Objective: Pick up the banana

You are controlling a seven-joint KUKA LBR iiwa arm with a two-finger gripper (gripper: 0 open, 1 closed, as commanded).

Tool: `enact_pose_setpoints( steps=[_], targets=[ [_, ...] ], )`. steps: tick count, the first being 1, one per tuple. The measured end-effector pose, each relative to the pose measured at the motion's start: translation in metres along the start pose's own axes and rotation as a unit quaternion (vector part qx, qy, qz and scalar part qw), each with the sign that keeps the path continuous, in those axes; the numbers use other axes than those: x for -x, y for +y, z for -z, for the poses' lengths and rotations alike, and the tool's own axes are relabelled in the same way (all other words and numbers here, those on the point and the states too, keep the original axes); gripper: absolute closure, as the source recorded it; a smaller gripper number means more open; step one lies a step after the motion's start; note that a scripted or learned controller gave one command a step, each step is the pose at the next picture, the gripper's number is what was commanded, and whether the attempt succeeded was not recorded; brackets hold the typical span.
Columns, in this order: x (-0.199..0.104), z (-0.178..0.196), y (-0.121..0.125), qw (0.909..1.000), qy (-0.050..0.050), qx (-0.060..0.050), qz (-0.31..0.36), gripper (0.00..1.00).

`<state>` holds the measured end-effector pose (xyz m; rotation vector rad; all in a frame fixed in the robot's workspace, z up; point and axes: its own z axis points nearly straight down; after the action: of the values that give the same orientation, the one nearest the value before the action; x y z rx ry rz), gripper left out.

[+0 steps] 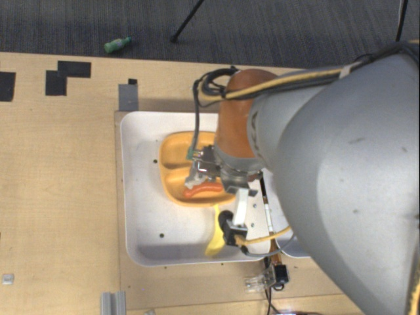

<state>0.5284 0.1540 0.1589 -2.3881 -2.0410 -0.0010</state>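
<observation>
Where arm [341,176] overhangs, banana [215,238] peeks.

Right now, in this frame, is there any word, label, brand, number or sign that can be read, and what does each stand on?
No readable text in this view.
Black rectangular patches on the tan wooden bench: plain shapes, no letters.
Shallow white plastic bin, orange two-part plastic dish, yellow banana: no label visible.
Grey arm with orange band: no brand mark legible.
Small green object on the dark floor: too small to tell.
</observation>
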Motion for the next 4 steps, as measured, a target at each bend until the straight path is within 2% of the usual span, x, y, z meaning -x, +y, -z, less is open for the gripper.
enact_pose_setpoints(
  steps=[1,2,3,4],
  targets=[
    [-0.06,-0.07,-0.035,0.9982,0.003,0.009,0.06,0.0],
    [-0.068,-0.058,-0.036,0.9976,0.009,0.009,0.067,1.0],
    [-0.064,0.021,-0.053,0.9913,0.0,0.0,0.132,1.0],
    [-0.029,0.062,-0.047,0.9418,0.0,0.0,0.336,1.0]
  ],
)
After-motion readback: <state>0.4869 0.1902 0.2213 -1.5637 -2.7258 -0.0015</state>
